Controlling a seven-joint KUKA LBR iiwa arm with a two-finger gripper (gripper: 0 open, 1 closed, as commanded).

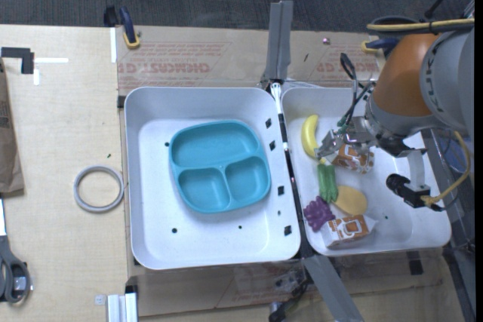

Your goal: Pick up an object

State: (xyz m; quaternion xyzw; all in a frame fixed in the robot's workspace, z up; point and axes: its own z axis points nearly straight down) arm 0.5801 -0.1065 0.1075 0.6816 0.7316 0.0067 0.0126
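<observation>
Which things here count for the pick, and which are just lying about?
For the pick, in the right bin: banana, green vegetable, purple grapes, yellow item, two small cartons, gripper.

Lying about: blue divided plate in the left bin, tape ring, scissors.

two white bins [139, 185] – one blue tray [219, 166], one banana [309, 136], two cartons [349, 228], one grape bunch [318, 213].
</observation>
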